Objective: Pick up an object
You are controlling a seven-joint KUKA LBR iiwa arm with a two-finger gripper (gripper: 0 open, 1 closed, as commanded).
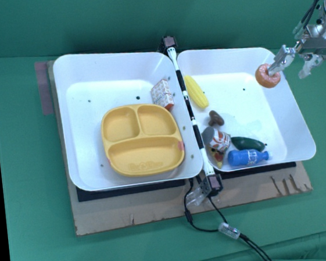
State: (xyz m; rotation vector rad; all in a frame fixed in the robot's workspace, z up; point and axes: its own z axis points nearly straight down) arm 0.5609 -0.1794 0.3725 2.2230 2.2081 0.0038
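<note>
Cable (230, 230) trailing nearest | orange ring (267, 76) at right bin's (304, 140) far rim, pinched on one finger of gripper (293, 62) | fingers spread, grip marginal | lifting slow, straight up, no swing.

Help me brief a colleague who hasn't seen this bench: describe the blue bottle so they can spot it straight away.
Start at the right-hand white bin and go to its near edge, toward the left corner where several small items cluster. The blue bottle lies on its side there, just below the dark green vegetable and right of the printed can. It is the one bright blue thing in either bin.
</note>
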